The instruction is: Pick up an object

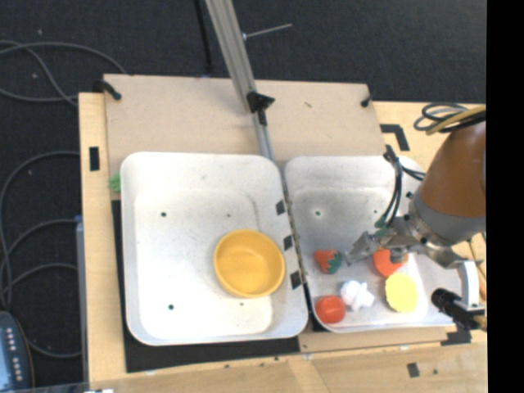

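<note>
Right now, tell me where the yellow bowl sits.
In the camera view, the yellow bowl sits in the left bin, toward its lower right corner, close to the divide with the right bin.

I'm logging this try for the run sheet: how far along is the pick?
Done: the arm has reached into the right bin, and its pincer sits low among the small items. In hand: nothing that I can confirm. It is close beside the orange-and-green piece, but nothing shows between its fingers. Left: the grasp and the lift. The yellow bowl lies in the left bin.
</note>
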Controlling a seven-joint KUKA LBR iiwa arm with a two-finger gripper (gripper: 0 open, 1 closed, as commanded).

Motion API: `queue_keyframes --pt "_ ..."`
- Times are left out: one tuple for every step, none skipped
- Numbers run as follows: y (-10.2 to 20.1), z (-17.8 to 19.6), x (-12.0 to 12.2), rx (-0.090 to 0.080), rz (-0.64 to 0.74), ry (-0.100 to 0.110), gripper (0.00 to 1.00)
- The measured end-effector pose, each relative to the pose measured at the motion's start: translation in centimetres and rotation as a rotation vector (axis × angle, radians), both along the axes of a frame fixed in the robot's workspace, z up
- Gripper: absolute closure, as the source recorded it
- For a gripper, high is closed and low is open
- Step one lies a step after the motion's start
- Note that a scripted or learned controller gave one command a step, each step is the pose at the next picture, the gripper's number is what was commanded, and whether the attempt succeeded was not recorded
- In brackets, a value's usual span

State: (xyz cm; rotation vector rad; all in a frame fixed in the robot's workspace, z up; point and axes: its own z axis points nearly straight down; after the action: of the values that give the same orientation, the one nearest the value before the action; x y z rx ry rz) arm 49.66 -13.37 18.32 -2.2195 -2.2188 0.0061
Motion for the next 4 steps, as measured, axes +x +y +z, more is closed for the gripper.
queue_keyframes --pt "0.2 -6.3 -0.2 0.000 -0.001 0.000 0.00" --pt "0.1 -8.3 -0.2 -0.001 -0.001 -0.004 0.00" --pt "0.1 -7.2 -0.1 0.000 -0.006 -0.009 1.00" --pt "-0.2 -2.8 0.4 -0.001 0.004 -0.011 1.00"
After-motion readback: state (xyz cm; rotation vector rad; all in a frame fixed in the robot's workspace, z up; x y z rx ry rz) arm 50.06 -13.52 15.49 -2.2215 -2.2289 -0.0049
